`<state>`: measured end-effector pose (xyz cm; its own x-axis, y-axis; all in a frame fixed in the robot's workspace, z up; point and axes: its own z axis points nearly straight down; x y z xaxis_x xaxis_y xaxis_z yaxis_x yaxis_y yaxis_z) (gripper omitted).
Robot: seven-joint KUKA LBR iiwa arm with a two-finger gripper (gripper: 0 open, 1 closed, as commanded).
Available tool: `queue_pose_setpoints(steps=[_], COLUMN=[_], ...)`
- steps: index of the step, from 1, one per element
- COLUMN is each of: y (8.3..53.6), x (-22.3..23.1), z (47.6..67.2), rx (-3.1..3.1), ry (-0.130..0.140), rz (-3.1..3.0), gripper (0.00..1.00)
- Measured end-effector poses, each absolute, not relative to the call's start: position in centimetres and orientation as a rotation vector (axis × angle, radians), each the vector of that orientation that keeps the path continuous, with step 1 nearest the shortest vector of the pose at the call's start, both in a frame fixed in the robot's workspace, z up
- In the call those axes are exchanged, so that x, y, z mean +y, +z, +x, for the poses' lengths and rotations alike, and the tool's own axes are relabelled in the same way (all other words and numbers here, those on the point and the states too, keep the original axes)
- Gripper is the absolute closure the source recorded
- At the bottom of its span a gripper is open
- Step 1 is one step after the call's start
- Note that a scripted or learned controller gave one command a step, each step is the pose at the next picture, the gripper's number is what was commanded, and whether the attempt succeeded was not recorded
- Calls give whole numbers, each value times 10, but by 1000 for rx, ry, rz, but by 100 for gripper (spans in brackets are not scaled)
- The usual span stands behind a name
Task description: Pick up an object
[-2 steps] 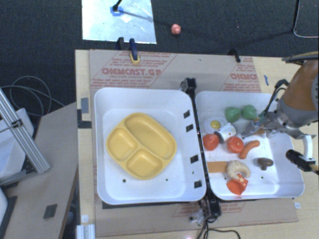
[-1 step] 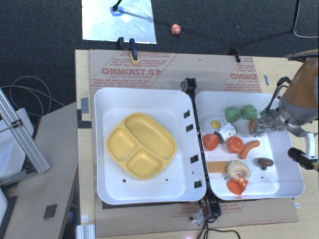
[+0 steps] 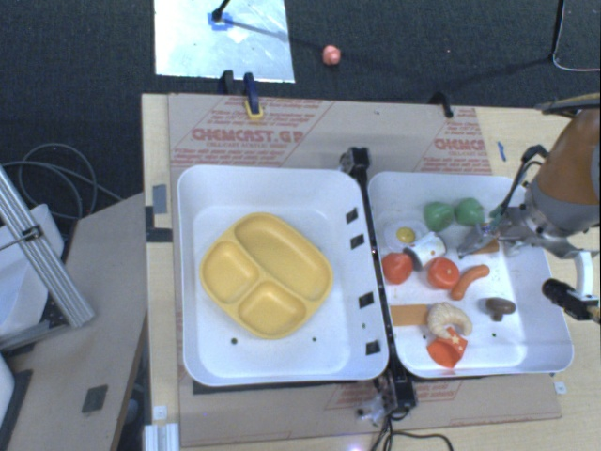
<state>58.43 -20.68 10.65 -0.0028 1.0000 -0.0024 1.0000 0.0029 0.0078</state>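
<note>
Arm [image 3: 575, 172] reaching in from the right, orange band showing above the wrist, gripper [image 3: 481, 240] hanging low, pointing left.

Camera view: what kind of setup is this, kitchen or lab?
Likely a robot-grasping lab bench: two white bins clamped side by side, toy food in the right one, a yellow divided plate, the arm's gripper reaching in.

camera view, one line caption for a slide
Arm reaches over the right bin of toy food beside a left bin with a yellow divided plate.
</note>
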Motion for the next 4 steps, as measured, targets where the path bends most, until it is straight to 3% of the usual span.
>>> queue_pose_setpoints(steps=[1, 2, 3, 4], y=[118, 118, 118, 82], x=[-207, -116, -123, -132], z=[585, 599, 597, 545], rx=[2218, 2236, 2223, 2223], ry=[9, 8, 2, -4], rz=[2211, 2208, 2218, 2226], gripper=[100, 100, 0, 0])
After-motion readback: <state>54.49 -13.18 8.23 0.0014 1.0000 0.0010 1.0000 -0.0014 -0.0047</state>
